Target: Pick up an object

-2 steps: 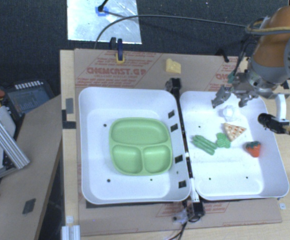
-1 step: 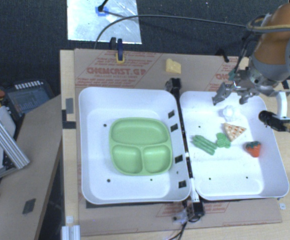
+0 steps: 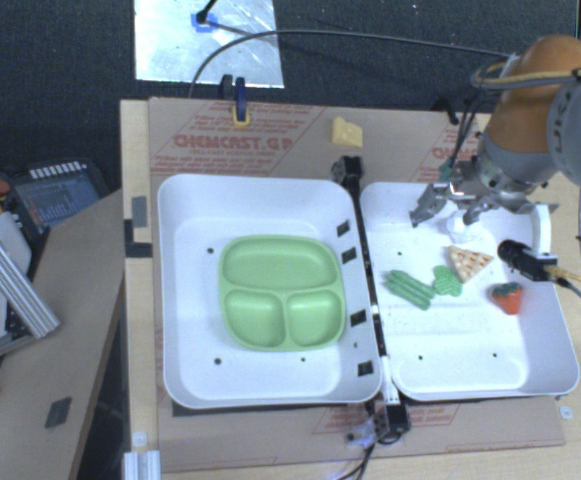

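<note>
We log the arm (image 3: 545,108) reaching in over the far part of the right bin (image 3: 530,363), with the jaws (image 3: 455,206) hanging above the bin floor and spread wide, nothing between them. We judge the step in hand to be the approach: no object is gripped yet, and the jaws sit clear of the toys. The candidate objects all lie in the right bin, grouped in its middle band: a green bean-like piece (image 3: 409,288) lying slantwise, a small green leafy piece (image 3: 447,280) just beside it, a tan wedge like a pizza slice (image 3: 468,262) touching or nearly touching that leafy piece, and a red strawberry-like piece (image 3: 508,297) nearer the right wall. A small white item (image 3: 463,231) lies just under the jaws, but it blends with the bin floor and we cannot tell what it is. The wedge lies nearest the jaws among the clear objects. We judge the next move calls for settling on one target, centring the open jaws over it, descending until they straddle it, then closing and lifting; the crowding of wedge and leafy piece could spoil a clean grip. The left bin (image 3: 185,268) holds a light green divided plate (image 3: 280,291) with three compartments, all bare. On the counter beyond the bins lies a small yellow block (image 3: 347,132).
</note>
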Tool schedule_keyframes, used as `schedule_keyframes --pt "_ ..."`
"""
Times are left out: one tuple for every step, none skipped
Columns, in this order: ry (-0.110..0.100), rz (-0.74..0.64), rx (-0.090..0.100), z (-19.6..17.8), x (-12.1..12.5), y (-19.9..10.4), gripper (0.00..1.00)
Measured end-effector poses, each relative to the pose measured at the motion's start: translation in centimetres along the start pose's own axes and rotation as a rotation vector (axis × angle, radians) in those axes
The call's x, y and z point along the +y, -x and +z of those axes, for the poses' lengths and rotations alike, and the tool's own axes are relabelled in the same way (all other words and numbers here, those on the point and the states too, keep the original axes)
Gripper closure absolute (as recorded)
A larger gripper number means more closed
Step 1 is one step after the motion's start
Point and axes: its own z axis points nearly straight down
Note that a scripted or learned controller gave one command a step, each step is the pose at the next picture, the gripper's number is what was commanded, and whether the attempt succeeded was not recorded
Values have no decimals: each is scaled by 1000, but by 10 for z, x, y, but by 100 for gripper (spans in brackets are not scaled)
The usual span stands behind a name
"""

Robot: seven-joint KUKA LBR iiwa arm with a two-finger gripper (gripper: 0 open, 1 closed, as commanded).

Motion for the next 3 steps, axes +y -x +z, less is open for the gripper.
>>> schedule_keyframes --pt "-1 1 0 62 3 0 0" --pt "2 1 0 82 4 -1 0" --pt "6 0 -1 70 5 -1 100"
